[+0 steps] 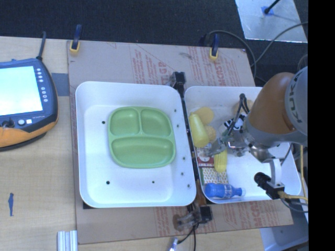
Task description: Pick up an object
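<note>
Main risk: right bin (pixel 293 192) is cluttered along its left wall, so the pincer (pixel 222 149) can clip 2 items at once or slide off rounded plastic and come up empty. Pincer sits low over that clutter; can't tell its state, view is too busy there. Nearest candidates: yellow corn cob (pixel 221 162) right under it, yellow bottle (pixel 198 130) just left, blue-capped bottle (pixel 224 192) nearer the front wall. Green divided plate (pixel 141 136) in left bin (pixel 94 192), well apart.
</note>
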